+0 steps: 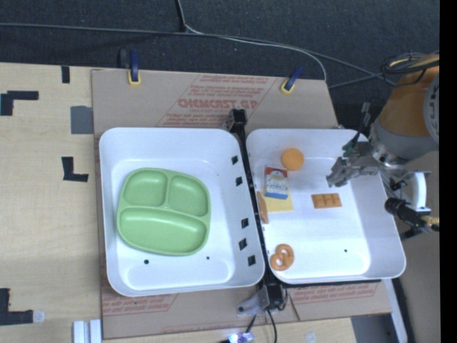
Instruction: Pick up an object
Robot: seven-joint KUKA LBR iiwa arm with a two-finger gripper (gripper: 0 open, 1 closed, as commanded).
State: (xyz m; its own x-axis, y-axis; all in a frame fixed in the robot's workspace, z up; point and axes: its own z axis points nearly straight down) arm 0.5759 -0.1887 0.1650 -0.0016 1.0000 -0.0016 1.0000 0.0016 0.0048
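The right bin holds an orange ball, a small red and white box lying on a yellow slab, a flat brown cracker and a brown pretzel-like ring. A thin tan piece lies along the bin's left wall. My gripper hangs over the bin's right part, just above and right of the cracker, with nothing visibly held.
The left bin carries a green divided plate. Both bins rest on a cardboard sheet held by two clamps at the back. A black cable runs across the dark floor behind. The arm's orange band is at the right edge.
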